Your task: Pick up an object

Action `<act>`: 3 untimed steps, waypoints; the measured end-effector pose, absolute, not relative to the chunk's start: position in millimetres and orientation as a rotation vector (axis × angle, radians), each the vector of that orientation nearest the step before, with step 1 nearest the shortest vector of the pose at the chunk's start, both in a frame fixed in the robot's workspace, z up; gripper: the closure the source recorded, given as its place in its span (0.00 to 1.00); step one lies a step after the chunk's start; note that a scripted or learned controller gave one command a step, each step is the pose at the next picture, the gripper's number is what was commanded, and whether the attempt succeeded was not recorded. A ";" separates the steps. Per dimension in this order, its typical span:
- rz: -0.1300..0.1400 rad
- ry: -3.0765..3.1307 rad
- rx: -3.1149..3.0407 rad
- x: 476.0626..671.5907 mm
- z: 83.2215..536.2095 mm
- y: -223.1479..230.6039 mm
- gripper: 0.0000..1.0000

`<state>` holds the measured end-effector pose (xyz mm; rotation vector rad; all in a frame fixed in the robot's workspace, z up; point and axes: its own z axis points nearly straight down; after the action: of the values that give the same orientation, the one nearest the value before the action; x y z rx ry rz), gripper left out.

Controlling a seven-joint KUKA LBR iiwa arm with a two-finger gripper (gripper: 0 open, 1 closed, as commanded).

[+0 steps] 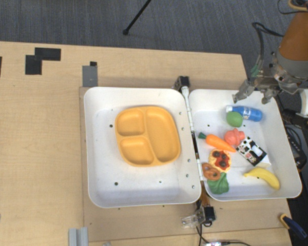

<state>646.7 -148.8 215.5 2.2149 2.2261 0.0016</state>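
Right bin [282, 137] is crowded: blue bottle [248, 113] w/ a green ball [235, 119] touching its left end, pink toy [235, 136], carrot [219, 142], black-and-white block [251, 151], banana [263, 177], pizza slice [220, 159], pretzel [212, 172] and green leaf [219, 184] at the front. Left bin [92, 137] holds a yellow divided plate [147, 136]. Gripper [256, 92] hangs over the right bin's far rim, fingers spread, pinching nothing (bottle lies just below it). Bottle's long axis runs left-right; carrot points right and toward the front.

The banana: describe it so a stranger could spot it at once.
Look in the right bin, the one full of toys. Go to its near right corner: the banana lies there, just below the black-and-white cow. It is the only yellow, curved piece.
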 end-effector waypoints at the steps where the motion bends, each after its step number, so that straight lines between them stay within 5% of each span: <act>1: 0.003 2.264 2.173 667.4 100.4 -143.5 0.00; 2: 0.006 2.043 2.384 632.2 85.9 -82.6 0.00; 3: 0.007 2.043 2.380 602.8 86.6 -86.9 0.00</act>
<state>602.8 -86.9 86.6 2.3800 2.0429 0.0066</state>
